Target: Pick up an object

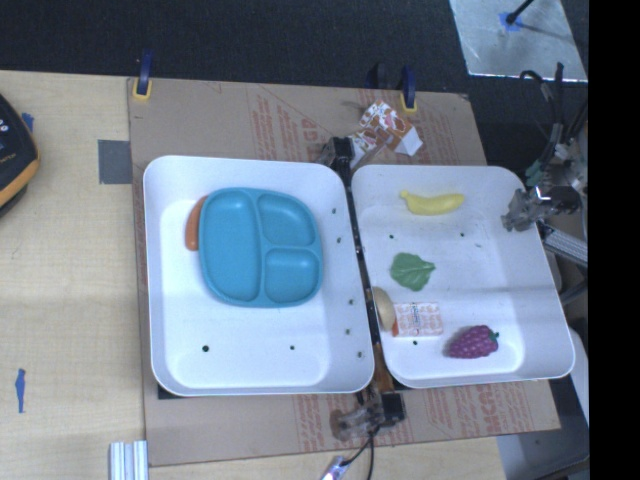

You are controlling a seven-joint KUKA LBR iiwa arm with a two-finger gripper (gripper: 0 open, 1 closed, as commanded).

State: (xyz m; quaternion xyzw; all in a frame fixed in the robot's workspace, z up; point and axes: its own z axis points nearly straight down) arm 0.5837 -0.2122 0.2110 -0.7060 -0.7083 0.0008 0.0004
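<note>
My gripper [522, 211] shows as a small grey metal assembly with dark joints and pale highlights. Thin dark cables and rods run above it. Finer details such as screws are too blurred to read.

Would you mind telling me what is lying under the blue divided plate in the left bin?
An orange object pokes out from under the blue divided plate's left edge. The plate covers most of it, so I cannot tell what it is.

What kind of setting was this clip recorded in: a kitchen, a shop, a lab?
Most likely a robot lab or test bench, not a kitchen. Two white bins sit on cardboard clamped to a wooden bench, the food is toys, such as a banana and grapes, and a gripper reaches in.
</note>
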